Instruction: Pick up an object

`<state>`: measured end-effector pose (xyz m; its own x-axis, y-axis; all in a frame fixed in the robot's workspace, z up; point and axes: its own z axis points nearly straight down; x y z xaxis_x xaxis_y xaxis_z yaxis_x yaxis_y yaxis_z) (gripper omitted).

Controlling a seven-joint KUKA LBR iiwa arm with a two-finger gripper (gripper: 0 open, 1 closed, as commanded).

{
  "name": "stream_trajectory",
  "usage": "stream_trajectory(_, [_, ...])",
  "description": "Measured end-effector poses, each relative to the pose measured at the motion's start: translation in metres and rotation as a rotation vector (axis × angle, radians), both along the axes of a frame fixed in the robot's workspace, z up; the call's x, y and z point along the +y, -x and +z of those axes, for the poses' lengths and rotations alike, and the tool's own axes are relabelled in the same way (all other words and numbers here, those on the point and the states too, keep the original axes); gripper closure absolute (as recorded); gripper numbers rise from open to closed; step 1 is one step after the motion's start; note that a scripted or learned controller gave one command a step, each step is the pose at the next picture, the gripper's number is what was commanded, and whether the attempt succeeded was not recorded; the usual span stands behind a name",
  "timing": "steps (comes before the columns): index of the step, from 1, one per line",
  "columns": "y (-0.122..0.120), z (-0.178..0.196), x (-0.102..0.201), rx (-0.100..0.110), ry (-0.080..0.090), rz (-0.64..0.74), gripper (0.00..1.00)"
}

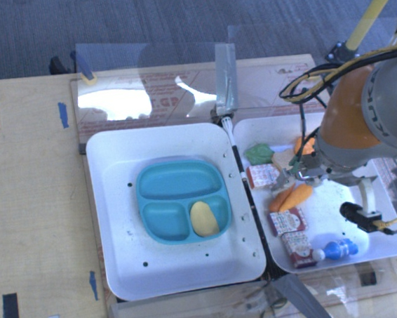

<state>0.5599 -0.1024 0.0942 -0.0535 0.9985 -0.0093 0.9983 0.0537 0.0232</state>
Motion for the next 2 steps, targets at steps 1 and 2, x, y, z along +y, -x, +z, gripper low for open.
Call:
stream_trajectory(1, [-0.002, 0.01, -0.001, -0.006, 0.001, 0.0, 1.0])
stream_trajectory(2, [-0.041, 0.091, 0.075, 0.02, -0.011, -0.064, 1.0])
